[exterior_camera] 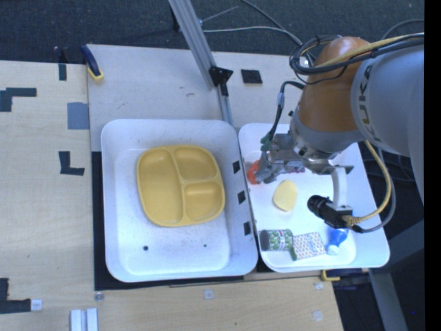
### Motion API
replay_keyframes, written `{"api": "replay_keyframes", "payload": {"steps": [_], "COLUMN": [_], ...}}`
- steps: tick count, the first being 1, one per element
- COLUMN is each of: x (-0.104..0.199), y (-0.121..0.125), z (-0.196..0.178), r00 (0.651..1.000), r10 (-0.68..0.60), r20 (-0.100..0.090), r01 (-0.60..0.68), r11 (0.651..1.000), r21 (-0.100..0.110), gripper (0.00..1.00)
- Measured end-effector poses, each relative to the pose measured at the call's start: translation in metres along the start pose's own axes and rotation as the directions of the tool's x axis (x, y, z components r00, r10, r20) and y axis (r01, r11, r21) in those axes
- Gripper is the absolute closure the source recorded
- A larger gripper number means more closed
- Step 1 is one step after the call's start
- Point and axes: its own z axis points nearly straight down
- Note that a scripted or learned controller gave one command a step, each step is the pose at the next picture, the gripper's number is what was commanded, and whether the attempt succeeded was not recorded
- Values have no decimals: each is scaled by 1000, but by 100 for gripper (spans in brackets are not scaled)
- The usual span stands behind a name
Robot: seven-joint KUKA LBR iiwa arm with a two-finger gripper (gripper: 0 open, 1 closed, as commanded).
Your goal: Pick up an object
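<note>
Gripper [270, 165] is hovering low in the right bin [368, 250], finger state cannot tell. Red object [253, 174] is sitting at its 8 o'clock, yellow piece [285, 196] at 5 o'clock. It is needing centring over one target before closing.

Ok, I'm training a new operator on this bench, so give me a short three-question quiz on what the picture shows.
1. True or false: the yellow divided plastic plate lies in the left white bin.
2. Which bin is the gripper over? A left, B right.
3. Fill in: the pale yellow rounded object lies in the ___ bin.

Key: 1 true; 2 B; 3 right.
</note>
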Motion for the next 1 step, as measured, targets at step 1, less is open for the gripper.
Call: {"api": "replay_keyframes", "payload": {"steps": [1], "x": [53], "y": [-5], "z": [13], "r00": [1000], "r10": [0], "r20": [0], "r01": [0], "r11": [1000], "r21": [2], "gripper": [100]}}
